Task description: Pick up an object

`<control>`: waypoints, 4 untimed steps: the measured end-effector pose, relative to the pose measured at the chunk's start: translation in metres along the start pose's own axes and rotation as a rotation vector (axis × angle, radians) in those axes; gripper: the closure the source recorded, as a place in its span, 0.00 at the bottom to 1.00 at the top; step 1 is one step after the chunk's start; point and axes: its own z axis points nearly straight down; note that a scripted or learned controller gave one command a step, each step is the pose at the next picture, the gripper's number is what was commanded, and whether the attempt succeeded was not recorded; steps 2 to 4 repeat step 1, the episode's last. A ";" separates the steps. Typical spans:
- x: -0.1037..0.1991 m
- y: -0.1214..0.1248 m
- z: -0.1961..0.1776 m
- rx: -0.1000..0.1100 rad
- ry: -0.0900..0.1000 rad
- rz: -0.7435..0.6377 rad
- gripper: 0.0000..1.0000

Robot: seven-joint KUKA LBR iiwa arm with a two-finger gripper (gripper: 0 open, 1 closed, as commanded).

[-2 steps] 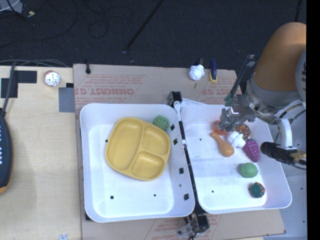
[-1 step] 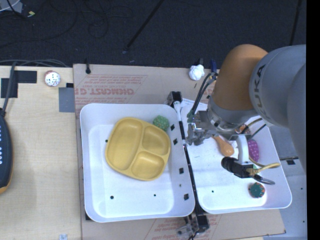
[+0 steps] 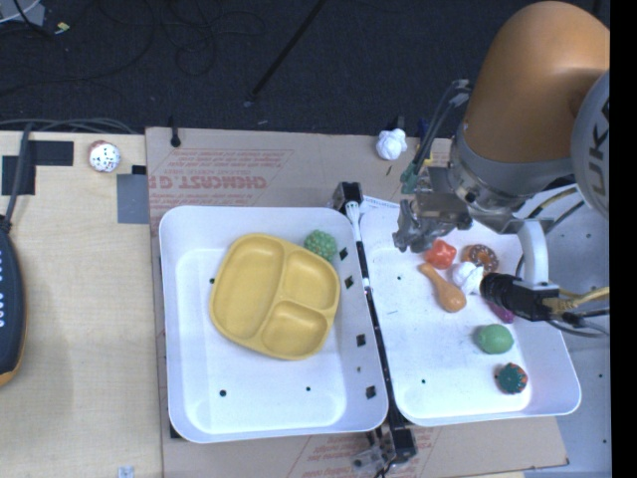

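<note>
While the gripper (image 3: pixel 416 235) hangs over the right bin (image 3: pixel 418 366), fingers' state unclear, one red toy (image 3: pixel 439 255) lies just beside it; six toys there.

We saw a dark floor (image 3: pixel 249 38) behind the bench, crossed by loose black cables (image 3: pixel 149 28) and a thin straight rod (image 3: pixel 289 43). A brown cardboard sheet (image 3: pixel 259 162) with red print, upside down to us, lay under the bins. To its left was a pale wooden tabletop (image 3: pixel 75 297) with dark tape patches (image 3: pixel 129 197) and a small round speckled ball (image 3: pixel 104 156). A dark curved object (image 3: pixel 8 307) sat at the left edge. The light was even and soft.
</note>
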 end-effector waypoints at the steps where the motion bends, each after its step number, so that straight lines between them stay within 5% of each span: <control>1: 0.058 0.002 -0.048 0.007 -0.001 -0.003 1.00; 4: 0.058 0.002 -0.048 0.007 -0.001 -0.003 1.00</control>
